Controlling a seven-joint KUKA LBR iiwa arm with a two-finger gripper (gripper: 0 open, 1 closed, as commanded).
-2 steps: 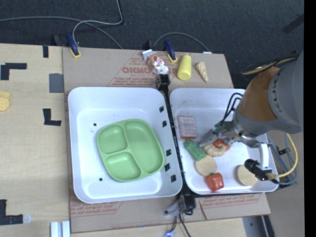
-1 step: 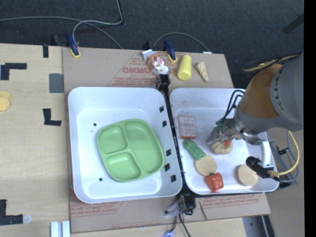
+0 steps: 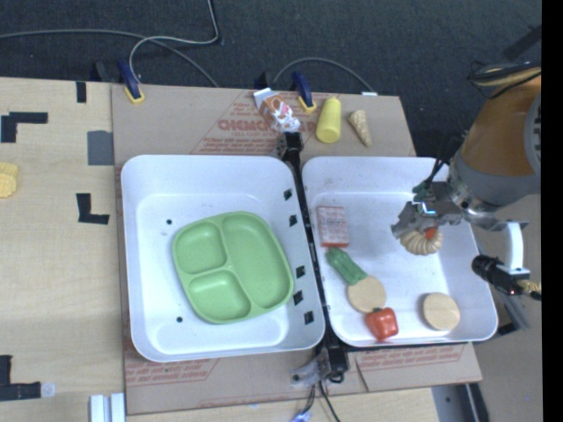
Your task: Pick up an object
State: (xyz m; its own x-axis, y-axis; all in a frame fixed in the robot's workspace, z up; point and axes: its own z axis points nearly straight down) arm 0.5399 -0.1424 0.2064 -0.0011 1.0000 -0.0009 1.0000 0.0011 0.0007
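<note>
My gripper hangs over the right bin, at its right side. It sits directly on a beige ring-shaped pastry with a red spot, whose lower edge shows below it. Nearer the front lie a round tan cookie, a red pepper, a tan round slice, a green vegetable and a small red-and-white packet.
The left bin holds a green divided plate. Behind the bins on the cardboard lie a yellow bottle, a tan cone and a small carton. Black clips line the divider between the bins.
</note>
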